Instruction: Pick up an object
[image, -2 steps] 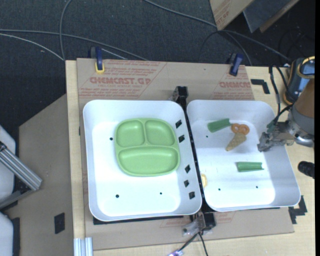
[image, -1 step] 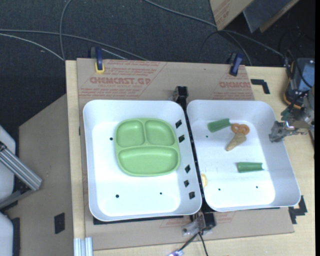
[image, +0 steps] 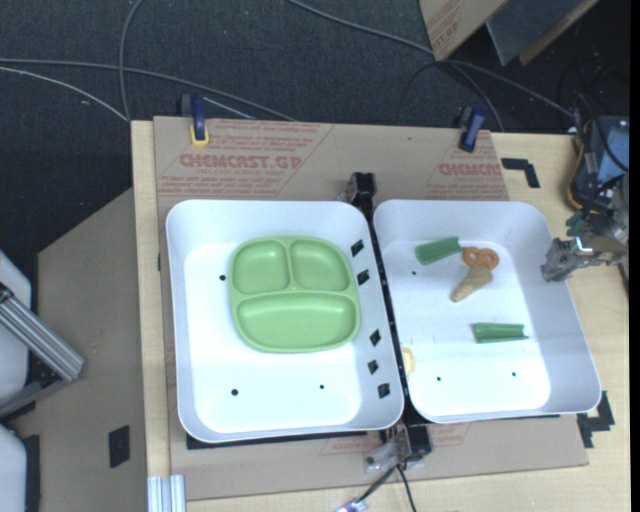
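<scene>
In the right bin (image: 560, 350) lie three small objects. A green block (image: 437, 250) rests near the bin's far side, with a tan and orange piece (image: 474, 274) just to its right and nearer. A second green block (image: 498, 332) lies closer to the bin's middle. My gripper (image: 572, 258) hovers over the right rim of this bin, well to the right of all three objects and touching none of them. The arm (image: 600, 160) comes in from the right edge.
The left bin (image: 200, 390) holds a green divided plate (image: 295, 294). A row of black clips (image: 368, 310) runs along the seam between the bins. Blue clamps (image: 199, 118) hold the board at the back, and cables lie on the dark floor behind.
</scene>
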